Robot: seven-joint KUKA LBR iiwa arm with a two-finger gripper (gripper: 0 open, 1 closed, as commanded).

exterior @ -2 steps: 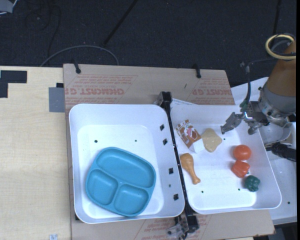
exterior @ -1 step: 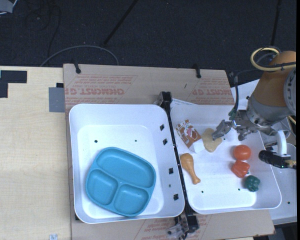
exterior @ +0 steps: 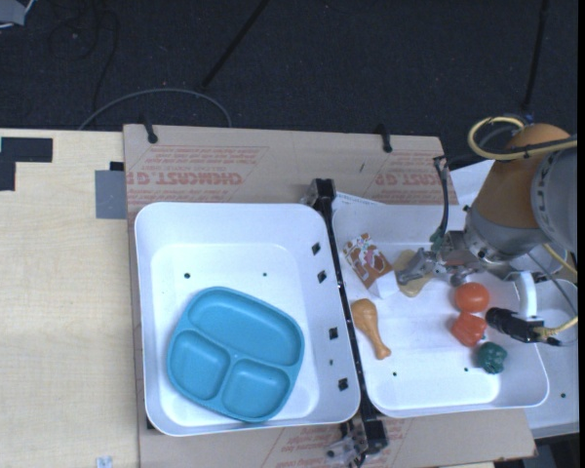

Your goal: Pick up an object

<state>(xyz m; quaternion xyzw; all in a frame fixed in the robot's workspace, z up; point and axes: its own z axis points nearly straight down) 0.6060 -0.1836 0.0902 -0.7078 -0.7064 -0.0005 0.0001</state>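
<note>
Right bin [exterior: 439, 398]: gripper [exterior: 416, 272] low at its far side, beside a tan object [exterior: 410, 260]; whether it grips this cannot be told. Drumstick [exterior: 370, 326] nearer the left wall; tomato [exterior: 472, 296], orange piece [exterior: 468, 329], green piece [exterior: 490, 358] toward the right wall. Left bin [exterior: 156, 232]: blue plate [exterior: 236, 353].

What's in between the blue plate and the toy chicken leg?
In the camera view, the bins' white walls and black clips lie between blue plate and chicken leg.

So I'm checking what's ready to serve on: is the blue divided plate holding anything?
Empty. The blue plate lies flat in the left bin, and all three compartments show bare blue.
</note>
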